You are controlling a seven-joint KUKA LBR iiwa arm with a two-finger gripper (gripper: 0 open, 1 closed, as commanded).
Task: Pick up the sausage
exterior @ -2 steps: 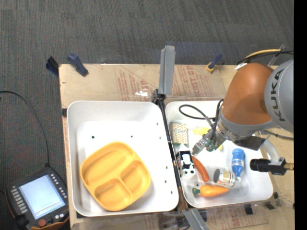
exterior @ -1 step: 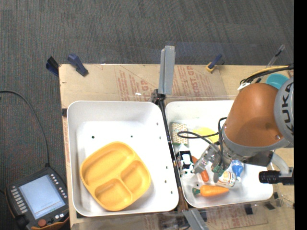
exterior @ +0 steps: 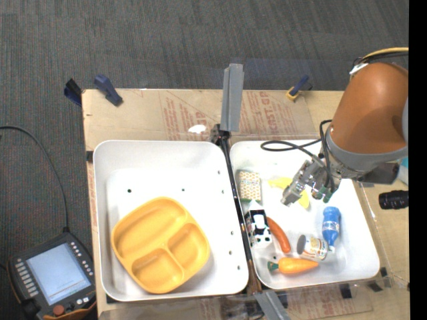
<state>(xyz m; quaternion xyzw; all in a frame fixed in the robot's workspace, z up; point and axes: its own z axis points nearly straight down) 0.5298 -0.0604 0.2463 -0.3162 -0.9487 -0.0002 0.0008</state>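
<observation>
The sausage (exterior: pixel 279 235) lay in the right bin (exterior: pixel 371 259), a smooth reddish-orange link with rounded ends, slanting from upper left to lower right near the bin's left wall. It sat below and a little left of the gripper (exterior: pixel 298 191), apart from it, with nothing between the fingers. The fingers pointed down and to the left over the bin's middle; whether they were spread or closed could not be told from this angle.

Just left of the sausage stood a small black-and-white toy cow (exterior: pixel 257 227), blocky and glossy. Below it lay a plastic carrot (exterior: pixel 294 266), orange with a green stub at its left end, tapering toward the right. To the sausage's right a small jar (exterior: pixel 313 247) with a dark lid rested on its side, and beside that a blue bottle (exterior: pixel 330 225) with a white label lay tilted. Above the sausage a checked, woven-looking cracker piece (exterior: pixel 249 184) sat near the left wall, and a pale yellow piece (exterior: pixel 300 197) showed partly under the gripper.

The left bin (exterior: pixel 110 155), shallow, white and smooth with rounded corners, held a yellow plastic plate (exterior: pixel 160 243) divided into three compartments. Both bins rested on a brown cardboard sheet (exterior: pixel 153 112) with red printing.
</observation>
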